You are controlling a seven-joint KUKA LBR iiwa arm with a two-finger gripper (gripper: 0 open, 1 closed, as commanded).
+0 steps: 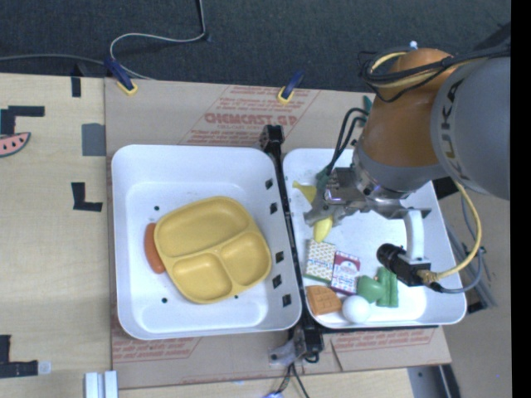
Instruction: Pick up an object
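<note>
Much of the right bin (448, 309) is covered by the arm's (431, 131) grey body and orange band, so whatever lies under the wrist cannot be seen, and whether the gripper (325, 211) is apart or together cannot be told from this slant. The gripper's metal end shows at the bin's upper left part, low over a yellow object (322, 225), banana-like in shape, partly hidden beneath it; contact cannot be confirmed. A second yellow piece (304, 191) lies just above and left of the gripper, against the bin's left wall. Below the gripper, near but apart from it, sit a small patterned packet (320, 262) and a red-and-white packet (346, 274), touching each other. Lower still lie an orange cracker-like item (323, 302), a white ball (358, 308) and a green object (380, 290), crowded along the bin's near edge. The arm reaches in from the right, wrist bent downward, with black and yellow cables looping round it. In the left bin (133, 305) a yellow divided tray (212, 247) rests partly over an orange object (153, 249), most of which is hidden. Both bins sit on a cardboard-covered worktop (166, 110).
</note>
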